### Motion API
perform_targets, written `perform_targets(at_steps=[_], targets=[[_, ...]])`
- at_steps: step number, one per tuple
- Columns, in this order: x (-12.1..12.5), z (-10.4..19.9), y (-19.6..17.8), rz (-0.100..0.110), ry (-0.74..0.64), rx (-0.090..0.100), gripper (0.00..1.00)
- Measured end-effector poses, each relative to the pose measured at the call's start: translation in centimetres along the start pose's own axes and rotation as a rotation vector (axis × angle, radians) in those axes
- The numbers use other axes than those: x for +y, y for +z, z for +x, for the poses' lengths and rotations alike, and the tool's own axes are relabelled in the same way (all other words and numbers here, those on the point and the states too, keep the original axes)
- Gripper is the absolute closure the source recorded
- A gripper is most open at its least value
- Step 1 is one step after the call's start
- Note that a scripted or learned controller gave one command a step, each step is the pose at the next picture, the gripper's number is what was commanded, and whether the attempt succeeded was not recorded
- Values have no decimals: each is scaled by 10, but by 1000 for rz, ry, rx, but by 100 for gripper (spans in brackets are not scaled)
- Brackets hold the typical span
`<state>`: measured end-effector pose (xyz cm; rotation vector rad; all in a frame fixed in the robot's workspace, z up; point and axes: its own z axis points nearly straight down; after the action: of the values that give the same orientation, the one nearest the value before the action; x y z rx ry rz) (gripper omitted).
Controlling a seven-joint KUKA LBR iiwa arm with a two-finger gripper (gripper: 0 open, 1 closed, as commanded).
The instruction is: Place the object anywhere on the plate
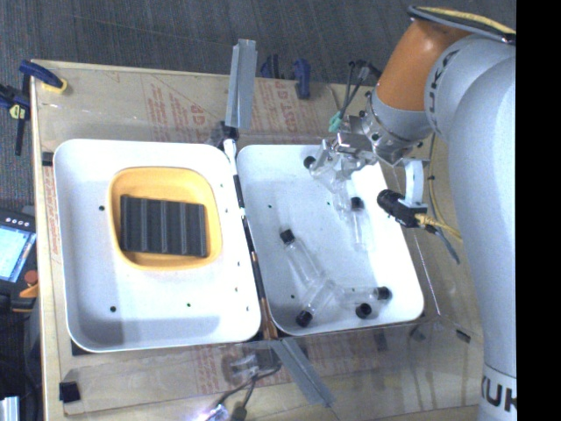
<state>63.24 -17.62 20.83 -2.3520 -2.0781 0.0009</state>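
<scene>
Grey ridged block (165, 224) is, as best I can judge, the task's thing, and it already lies on the yellow plate (162, 176).

The arm (473, 147) is the biggest thing here, reaching over the right bin (289, 191) from its far right corner. The left bin (79, 261) carries the plate towards its far edge, well apart from the arm. The block sits flat near the plate's middle — dark, with parallel grooves across its top, its edges inside the rim.

The gripper (342, 160) hangs low by the right bin's far edge. Whether the claw is spread or pressed together I cannot tell, because glare and clear plastic blur it. Nothing dark is seen in it.

Clear pieces with black caps (307, 274) lie scattered towards the right bin's near edge. The main risk is a needless grab — the claw could snag one of these, or a later reach could nudge the block off the plate.
</scene>
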Motion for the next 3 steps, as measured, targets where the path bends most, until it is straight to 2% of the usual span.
perform_targets(at_steps=[1,2,3], targets=[[-14,79,-1,2,-74,-1,100],[-35,118,18,4,-312,-1,100],[-22,188,17,-2,-510,-3,100]])
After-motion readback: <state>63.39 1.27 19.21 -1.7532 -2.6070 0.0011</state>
